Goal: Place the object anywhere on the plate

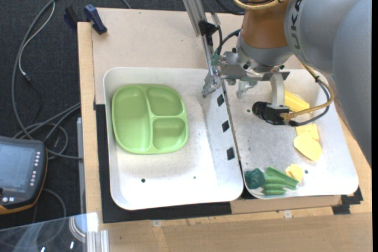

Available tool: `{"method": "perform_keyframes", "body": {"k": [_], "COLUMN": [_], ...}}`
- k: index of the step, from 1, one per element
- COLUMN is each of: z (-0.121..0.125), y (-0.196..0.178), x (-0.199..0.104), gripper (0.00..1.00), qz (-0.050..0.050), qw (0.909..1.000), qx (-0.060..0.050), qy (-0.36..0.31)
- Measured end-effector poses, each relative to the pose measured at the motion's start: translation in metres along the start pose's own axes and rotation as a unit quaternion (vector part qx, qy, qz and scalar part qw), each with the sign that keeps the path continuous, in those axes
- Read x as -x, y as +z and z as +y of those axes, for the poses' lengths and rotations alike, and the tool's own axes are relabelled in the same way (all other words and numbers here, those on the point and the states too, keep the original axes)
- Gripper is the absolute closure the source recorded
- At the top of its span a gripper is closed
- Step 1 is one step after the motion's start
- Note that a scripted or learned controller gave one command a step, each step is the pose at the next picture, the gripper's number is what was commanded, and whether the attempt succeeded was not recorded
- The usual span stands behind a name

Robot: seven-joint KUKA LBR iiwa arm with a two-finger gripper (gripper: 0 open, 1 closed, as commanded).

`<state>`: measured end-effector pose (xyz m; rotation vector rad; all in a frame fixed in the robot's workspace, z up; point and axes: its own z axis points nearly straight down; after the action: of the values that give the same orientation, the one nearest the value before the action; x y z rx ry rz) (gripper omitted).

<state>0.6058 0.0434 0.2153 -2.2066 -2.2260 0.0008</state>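
Overhead, the grey two-finger pincer (225,89) hangs pointing down above the far end of the ridge where the two shallow white bins meet. Its fingers (208,88) stand apart with nothing between them. The grey arm (331,15) comes in from the view's right. Its orange band (269,0) sits just above the wrist, which is bent steeply downward.

The arm's bulk hides the far right corner of the right-hand white bin (331,186). The farthest yellow piece lies partly under the wrist hardware, so its outline is hard to make out. Which piece counts as the task's object cannot be told.

The flat yellow toy-food pieces (309,149) appear to number four. They are strung along the right side of the right-hand bin, from just beside the wrist to the near edge. At that near edge lie one dark green rounded lump (255,177) and one bundle of bright green pods (279,180), touching each other.

One light green plastic plate (127,115) with three compartments lies in the left-hand white bin (118,186), well apart from every piece. One blue clamp (94,18) grips the bench's far left corner.
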Motion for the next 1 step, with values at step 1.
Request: {"method": "perform_keyframes", "body": {"k": [1], "z": [-0.0444], "y": [0.0838], "x": [-0.0612], "gripper": [0.0], "qz": [-0.001], "qw": [1.0], "qx": [-0.004], "qy": [0.001]}}
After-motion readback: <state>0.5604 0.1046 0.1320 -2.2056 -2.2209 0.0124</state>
